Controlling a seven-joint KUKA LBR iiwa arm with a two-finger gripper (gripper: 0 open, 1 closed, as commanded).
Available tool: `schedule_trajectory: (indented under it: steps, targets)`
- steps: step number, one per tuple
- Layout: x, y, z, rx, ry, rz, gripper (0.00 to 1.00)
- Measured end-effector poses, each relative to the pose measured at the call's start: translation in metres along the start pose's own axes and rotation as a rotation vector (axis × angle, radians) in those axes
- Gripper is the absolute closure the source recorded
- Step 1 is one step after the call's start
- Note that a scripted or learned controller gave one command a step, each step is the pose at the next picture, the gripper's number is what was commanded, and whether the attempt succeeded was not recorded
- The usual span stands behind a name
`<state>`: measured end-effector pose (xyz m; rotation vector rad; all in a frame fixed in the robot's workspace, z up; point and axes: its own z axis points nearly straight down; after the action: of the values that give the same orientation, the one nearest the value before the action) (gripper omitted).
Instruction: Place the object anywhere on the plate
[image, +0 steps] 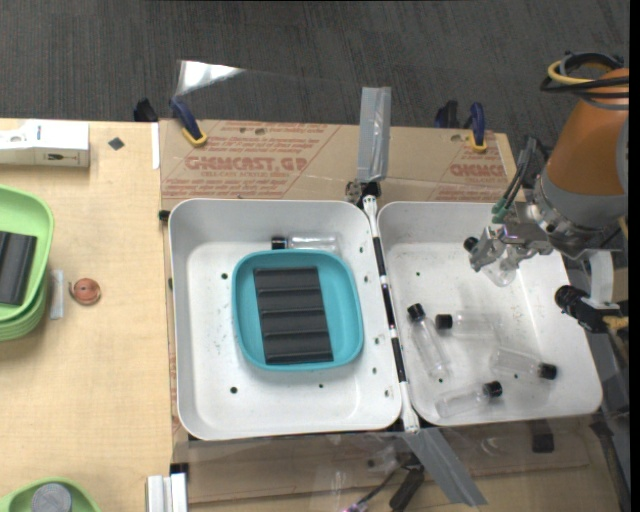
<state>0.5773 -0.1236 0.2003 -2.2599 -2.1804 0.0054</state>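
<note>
A teal square plate (296, 309) with a black ridged insert sits in the middle of the left bin (200, 330). Several clear vials with black caps lie in the right bin (560, 400): one (428, 338) near its left wall, one (468, 400) at the front, one (524, 365) at the front right. Another clear vial (302, 242) lies behind the plate in the left bin. My gripper (495, 256) hangs over the back of the right bin, well right of the plate and above the vials.
The ridge between the two bins (385, 300) runs between gripper and plate. A green tray (30, 250) and a small round cap (85, 291) rest on the wooden bench to the left. Cardboard (260, 160) with clamps lies behind the bins.
</note>
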Motion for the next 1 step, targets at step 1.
schedule_trajectory:
  steps: [1]
  targets:
    - [0.0593, -0.0370, 0.0046, 0.000, 0.001, -0.074, 1.00]
